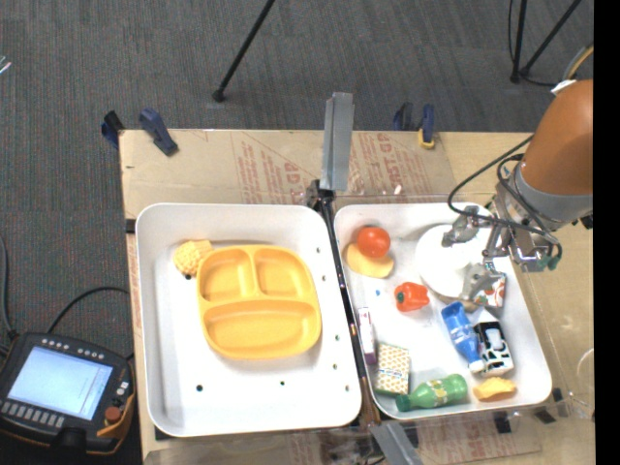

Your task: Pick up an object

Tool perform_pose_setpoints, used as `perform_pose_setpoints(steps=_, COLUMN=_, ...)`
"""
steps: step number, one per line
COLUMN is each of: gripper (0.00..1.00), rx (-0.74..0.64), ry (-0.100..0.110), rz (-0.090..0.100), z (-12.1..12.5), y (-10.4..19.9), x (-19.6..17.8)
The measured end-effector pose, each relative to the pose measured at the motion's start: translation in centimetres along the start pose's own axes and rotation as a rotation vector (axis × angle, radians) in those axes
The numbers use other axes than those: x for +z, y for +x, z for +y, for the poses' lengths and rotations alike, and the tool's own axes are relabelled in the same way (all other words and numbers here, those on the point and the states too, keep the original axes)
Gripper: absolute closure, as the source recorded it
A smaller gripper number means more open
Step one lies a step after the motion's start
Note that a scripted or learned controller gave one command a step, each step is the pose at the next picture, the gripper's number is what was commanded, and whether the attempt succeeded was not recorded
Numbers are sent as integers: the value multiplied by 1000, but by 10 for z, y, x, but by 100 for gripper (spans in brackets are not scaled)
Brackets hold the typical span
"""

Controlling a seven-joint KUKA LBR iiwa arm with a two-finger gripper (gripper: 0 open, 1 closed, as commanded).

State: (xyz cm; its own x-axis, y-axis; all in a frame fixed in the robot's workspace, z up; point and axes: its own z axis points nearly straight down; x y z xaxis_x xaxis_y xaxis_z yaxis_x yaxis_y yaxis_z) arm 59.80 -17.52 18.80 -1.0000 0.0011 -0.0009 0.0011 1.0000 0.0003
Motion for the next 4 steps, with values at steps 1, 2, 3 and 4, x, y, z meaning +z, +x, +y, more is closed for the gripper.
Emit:
perform_pose_setpoints(steps=1, gripper=0, rx=9, ry=-3, rz=9, z=18, y=54, x=63)
perform_pose_setpoints(steps=2, gripper=0, rx=-95, ry=-2, rz=1, z=1, y=85, x=101)
perform_pose_setpoints(steps=3, gripper=0, rx=-24, ry=5, rz=-27, z=45, y=102, x=94)
perform_pose_setpoints(steps=4, gripper=0, rx=-127, ry=0, rz=0, z=85, y=58, x=101)
